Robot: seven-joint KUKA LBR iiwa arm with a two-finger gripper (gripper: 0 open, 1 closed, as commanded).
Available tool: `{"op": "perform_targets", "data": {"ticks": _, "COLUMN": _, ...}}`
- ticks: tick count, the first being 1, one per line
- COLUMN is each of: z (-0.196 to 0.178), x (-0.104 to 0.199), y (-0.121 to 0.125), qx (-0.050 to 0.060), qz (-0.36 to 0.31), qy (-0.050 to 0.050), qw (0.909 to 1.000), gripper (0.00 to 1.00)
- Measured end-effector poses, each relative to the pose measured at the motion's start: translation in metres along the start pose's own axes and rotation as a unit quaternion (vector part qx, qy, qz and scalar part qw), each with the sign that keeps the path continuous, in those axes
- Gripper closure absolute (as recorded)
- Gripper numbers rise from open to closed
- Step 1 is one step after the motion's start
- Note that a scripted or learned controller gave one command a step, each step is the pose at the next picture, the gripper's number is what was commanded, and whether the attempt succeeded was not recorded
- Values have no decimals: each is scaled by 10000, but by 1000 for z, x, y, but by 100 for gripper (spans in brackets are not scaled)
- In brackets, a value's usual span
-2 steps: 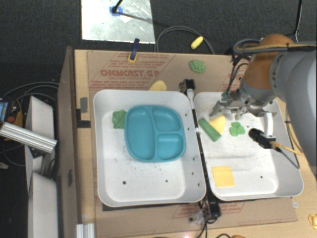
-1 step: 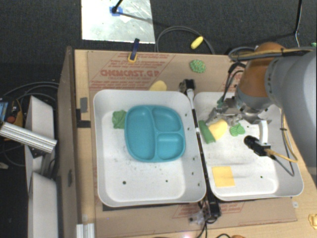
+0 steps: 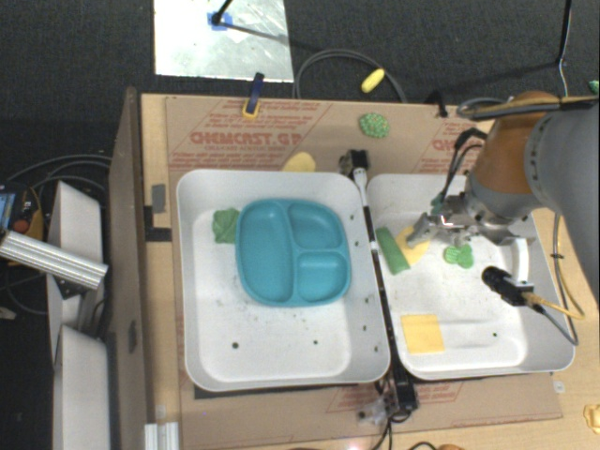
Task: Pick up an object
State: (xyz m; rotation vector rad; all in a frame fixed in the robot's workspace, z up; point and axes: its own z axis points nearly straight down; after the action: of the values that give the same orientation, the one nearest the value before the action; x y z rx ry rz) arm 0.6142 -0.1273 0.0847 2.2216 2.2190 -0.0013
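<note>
My gripper [image 3: 444,233] hangs low over the back of the right bin [image 3: 487,350], reaching in from the right, and it looks open with nothing between its fingers. Just to its left lie a small yellow piece [image 3: 413,241] and a green block [image 3: 392,250], which leans against the bin's left wall. A small green leafy object [image 3: 458,255] sits right beside the gripper on its near right. A flat yellow square [image 3: 422,333] rests near the bin's front.
The left bin [image 3: 211,345] holds a teal divided plate [image 3: 292,251] with a green leafy piece [image 3: 225,224] at its left edge. Behind the bins on the cardboard lie a yellow item [image 3: 300,163] and a green knobbly ball [image 3: 374,125].
</note>
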Motion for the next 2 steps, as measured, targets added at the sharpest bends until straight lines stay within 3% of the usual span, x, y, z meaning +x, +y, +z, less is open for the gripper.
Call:
{"op": "perform_targets", "data": {"ticks": 1, "z": -18, "x": -26, "y": 1, "qx": -13, "qz": -4, "qy": -1, "qw": 10000, "gripper": 0}}
{"op": "perform_targets", "data": {"ticks": 2, "z": -3, "x": -53, "y": -20, "qx": 0, "qz": 2, "qy": -1, "qw": 10000, "gripper": 0}}
